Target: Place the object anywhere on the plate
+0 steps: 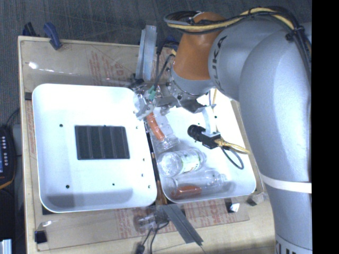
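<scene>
The gripper (144, 106) sat low at the 9 o'clock edge of the right bin (241, 136), by the wall it shares with the left bin (47, 142). I could not tell its grip. An orange thing (153, 126) lay just below it, at 6 o'clock. Two clear bottles (183, 162) lay further down. A dark plate (102, 142) sat in the middle of the left bin.

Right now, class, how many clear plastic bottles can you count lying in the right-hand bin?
3, though the arm may hide more. The orange-marked bottle lies by the bin's left wall, the round bottle sits mid-bin, and the front bottle lies along the near wall.
</scene>
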Robot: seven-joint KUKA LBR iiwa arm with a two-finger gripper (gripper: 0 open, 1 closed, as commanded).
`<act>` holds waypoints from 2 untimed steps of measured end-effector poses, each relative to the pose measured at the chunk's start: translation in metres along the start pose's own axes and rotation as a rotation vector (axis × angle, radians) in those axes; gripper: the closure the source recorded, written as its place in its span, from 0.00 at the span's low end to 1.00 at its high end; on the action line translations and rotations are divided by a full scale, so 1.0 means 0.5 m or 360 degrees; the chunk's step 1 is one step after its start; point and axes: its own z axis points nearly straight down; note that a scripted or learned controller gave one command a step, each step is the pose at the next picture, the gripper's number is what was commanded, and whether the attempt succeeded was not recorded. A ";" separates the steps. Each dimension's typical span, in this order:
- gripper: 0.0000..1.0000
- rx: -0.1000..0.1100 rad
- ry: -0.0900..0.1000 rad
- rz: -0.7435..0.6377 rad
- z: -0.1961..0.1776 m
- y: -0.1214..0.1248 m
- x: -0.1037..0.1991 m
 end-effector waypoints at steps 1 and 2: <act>1.00 0.0003 0.0000 -0.0342 0.002 -0.055 0.153; 1.00 0.0009 0.0000 -0.0342 -0.016 -0.056 0.149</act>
